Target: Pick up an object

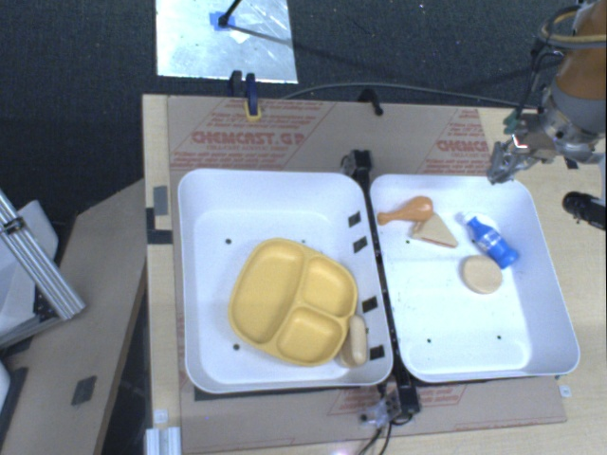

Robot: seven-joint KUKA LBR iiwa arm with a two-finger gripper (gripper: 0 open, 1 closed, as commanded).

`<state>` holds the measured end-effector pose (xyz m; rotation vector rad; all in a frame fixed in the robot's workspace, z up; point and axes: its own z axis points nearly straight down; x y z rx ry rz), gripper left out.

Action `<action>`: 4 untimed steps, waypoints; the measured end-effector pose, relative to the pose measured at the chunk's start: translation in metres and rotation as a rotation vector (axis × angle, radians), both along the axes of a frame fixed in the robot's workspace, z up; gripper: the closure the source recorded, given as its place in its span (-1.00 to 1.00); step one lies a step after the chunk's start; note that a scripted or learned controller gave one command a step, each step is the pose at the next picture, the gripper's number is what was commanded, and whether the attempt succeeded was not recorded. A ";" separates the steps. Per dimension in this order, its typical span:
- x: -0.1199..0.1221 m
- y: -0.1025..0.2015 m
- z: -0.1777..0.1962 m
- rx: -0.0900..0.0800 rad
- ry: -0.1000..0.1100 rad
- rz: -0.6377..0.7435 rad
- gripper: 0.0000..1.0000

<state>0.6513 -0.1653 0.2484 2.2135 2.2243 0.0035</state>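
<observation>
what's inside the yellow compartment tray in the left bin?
The yellow plastic compartment tray shows bare yellow in all three sections. A pale bread-roll-shaped piece lies against its lower right edge, outside it. Whatever is beneath the tray is covered.

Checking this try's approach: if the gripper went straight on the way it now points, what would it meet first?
Probably the right bin's far rim or bare floor beside it; the gripper points down-left there, short of the blue bottle. Depth is unclear.

Both white bins (285,192) look smooth, glossy plastic; the yellow tray (289,306) matt plastic; the bench (313,126) printed cardboard.
</observation>
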 end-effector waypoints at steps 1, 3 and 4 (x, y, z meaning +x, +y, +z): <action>-0.011 0.042 0.000 0.002 0.003 0.003 1.00; -0.044 0.145 -0.023 0.003 0.006 0.003 1.00; -0.062 0.199 -0.013 0.004 0.004 0.005 1.00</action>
